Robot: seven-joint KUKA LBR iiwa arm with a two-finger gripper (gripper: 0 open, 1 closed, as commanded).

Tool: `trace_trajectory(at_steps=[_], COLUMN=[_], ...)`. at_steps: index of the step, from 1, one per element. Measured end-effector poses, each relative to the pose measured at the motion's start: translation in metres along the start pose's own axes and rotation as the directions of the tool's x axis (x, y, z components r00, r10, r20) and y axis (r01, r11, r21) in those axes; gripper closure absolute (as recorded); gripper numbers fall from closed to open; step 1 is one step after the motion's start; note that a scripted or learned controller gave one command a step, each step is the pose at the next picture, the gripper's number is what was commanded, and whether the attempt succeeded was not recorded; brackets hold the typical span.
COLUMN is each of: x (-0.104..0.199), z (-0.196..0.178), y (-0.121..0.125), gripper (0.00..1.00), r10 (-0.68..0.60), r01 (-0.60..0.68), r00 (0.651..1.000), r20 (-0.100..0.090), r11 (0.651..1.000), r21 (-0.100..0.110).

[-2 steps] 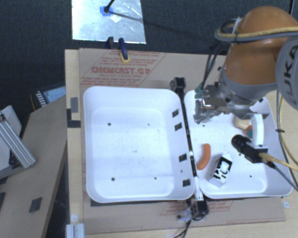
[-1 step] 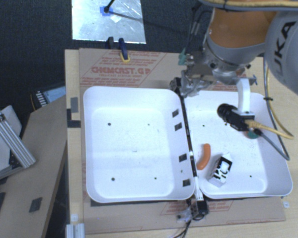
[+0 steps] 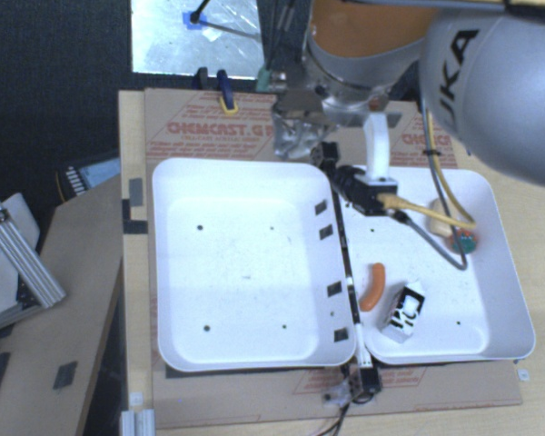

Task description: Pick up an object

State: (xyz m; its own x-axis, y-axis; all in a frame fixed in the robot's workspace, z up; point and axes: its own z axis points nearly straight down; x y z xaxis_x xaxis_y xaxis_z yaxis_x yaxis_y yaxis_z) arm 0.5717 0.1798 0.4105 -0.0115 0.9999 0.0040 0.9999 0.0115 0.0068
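Left bin (image 3: 236,271): my gripper (image 3: 298,140) hangs at its 1 o'clock, over far rim. Open or closed: cannot tell. Right bin (image 3: 472,289) holds targets: orange sausage-shaped piece (image 3: 373,286) at 7 o'clock, black-and-white box (image 3: 403,312) just beside it, small round thing (image 3: 464,241) at 3 o'clock. Risk: straight descent from here strikes rim, grabs nothing; targets well apart from me. Pose: wrist pointing down, arm entering from 1 o'clock.

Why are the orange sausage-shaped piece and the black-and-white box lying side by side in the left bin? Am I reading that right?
Not quite. The camera view shows the orange sausage-shaped piece and the black-and-white box lying side by side in the right bin as seen in that view, not the left one.
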Motion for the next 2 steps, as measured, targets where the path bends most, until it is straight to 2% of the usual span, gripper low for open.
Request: trace_trajectory(at_steps=[1, 2], x=[0.021, 0.057], z=[0.054, 0.02], y=[0.03, 0.005], gripper=[1.0, 1.0], r10=[0.004, 0.003], r01=[-0.004, -0.003], r00=[1.0, 1.0], r20=[0.004, 0.001], r11=[1.0, 1.0], r21=[0.008, 0.003])
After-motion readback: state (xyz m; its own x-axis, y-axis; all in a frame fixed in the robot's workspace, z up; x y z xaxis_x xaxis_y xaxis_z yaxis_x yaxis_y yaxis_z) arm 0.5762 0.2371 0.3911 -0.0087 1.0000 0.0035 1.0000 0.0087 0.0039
